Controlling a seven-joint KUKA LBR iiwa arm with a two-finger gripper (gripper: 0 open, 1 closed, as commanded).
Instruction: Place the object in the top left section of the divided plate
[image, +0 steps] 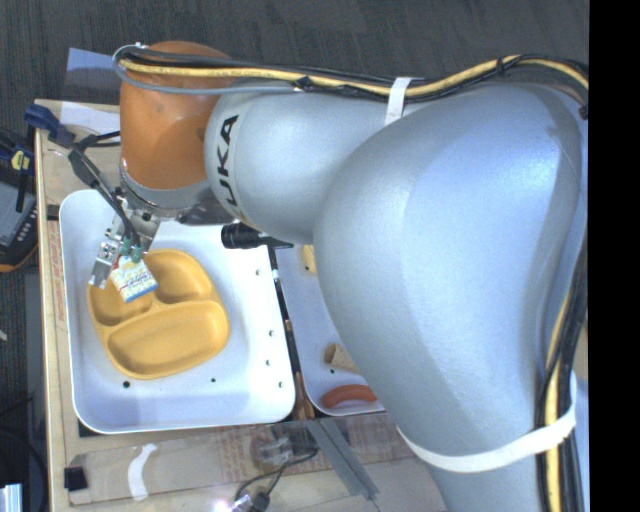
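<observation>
A yellow divided plate (165, 335) lies in the left white bin (180, 410). A small white, blue and yellow packet (134, 281) hangs tilted over the plate's upper left section, near the ridge between sections. My gripper (116, 264) reaches down from the orange wrist band (160, 120) and is shut on the packet's upper edge, just above the plate. The grey arm hides most of the right side of the scene.
The right bin (320, 405) shows beside the arm, with a red-orange object (350, 396) and a small tan piece (333, 353) in it. Cables and a blue clamp (42, 120) sit on the bench at far left.
</observation>
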